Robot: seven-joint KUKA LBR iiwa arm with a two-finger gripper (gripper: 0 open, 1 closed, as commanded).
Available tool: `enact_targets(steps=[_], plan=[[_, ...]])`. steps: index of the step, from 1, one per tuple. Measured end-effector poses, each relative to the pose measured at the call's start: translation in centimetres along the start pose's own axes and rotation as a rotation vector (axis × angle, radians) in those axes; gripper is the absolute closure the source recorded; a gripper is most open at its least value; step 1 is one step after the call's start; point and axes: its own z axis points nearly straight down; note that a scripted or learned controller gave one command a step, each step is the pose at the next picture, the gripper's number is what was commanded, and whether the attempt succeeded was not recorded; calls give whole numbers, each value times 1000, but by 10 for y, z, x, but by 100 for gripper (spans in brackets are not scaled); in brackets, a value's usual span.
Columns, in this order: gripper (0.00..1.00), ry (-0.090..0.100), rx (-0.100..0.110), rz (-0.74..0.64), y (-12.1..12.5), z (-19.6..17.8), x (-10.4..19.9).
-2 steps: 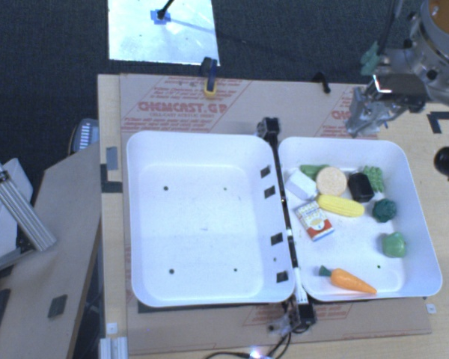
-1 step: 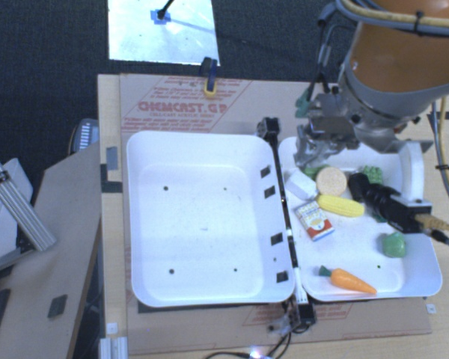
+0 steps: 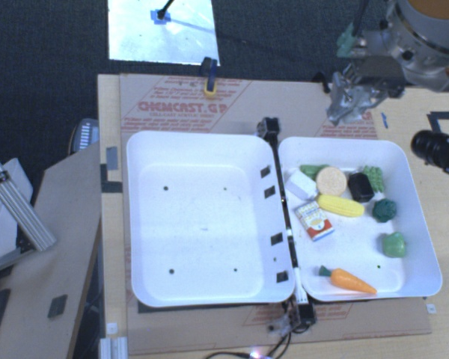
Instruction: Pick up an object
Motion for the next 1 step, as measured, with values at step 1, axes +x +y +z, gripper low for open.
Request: enact_targets(steps=[1], plan=[[100,-4,22,2,-17,126,-15]])
